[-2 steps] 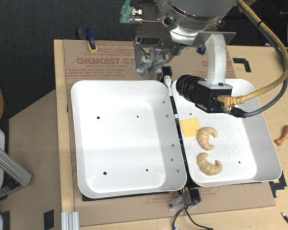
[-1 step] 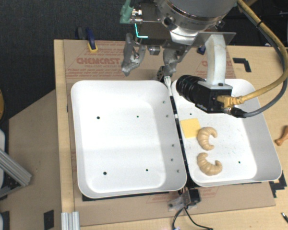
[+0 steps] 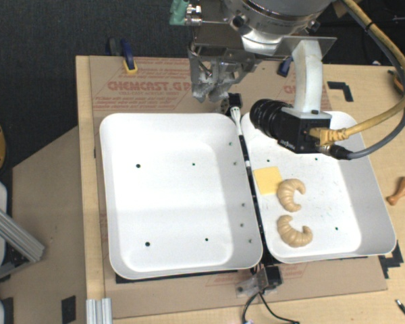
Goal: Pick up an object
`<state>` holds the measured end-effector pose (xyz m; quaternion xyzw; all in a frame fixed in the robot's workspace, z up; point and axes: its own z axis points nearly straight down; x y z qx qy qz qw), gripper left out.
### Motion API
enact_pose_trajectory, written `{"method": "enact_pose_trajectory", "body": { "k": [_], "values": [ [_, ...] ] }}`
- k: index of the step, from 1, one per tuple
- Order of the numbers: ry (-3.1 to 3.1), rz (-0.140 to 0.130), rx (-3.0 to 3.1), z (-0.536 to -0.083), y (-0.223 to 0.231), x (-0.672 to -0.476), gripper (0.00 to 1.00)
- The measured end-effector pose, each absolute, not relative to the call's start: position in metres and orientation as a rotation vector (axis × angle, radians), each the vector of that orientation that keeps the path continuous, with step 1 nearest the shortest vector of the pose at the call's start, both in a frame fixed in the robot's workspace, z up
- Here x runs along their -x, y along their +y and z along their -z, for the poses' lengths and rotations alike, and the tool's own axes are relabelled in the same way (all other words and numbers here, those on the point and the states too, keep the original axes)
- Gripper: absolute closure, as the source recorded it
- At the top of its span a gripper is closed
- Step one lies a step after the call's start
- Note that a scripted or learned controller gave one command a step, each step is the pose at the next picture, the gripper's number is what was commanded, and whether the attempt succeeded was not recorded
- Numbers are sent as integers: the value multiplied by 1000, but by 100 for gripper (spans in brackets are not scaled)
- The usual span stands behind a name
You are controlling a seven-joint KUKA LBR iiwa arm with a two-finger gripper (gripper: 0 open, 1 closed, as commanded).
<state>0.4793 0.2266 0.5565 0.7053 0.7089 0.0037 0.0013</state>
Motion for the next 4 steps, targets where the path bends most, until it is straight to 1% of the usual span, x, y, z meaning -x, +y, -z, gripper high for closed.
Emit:
{"method": "enact_pose_trajectory", "body": {
  "k": [1, 2, 3, 4],
  "values": [
    [2225, -10, -2215, -556, 227, -479, 0],
    [2226, -15, -2212, -567, 227, -480, 100],
    [2226, -14, -2212, -566, 227, -480, 0],
    [2226, -20, -2210, -577, 228, -480, 100]
  ]
}}
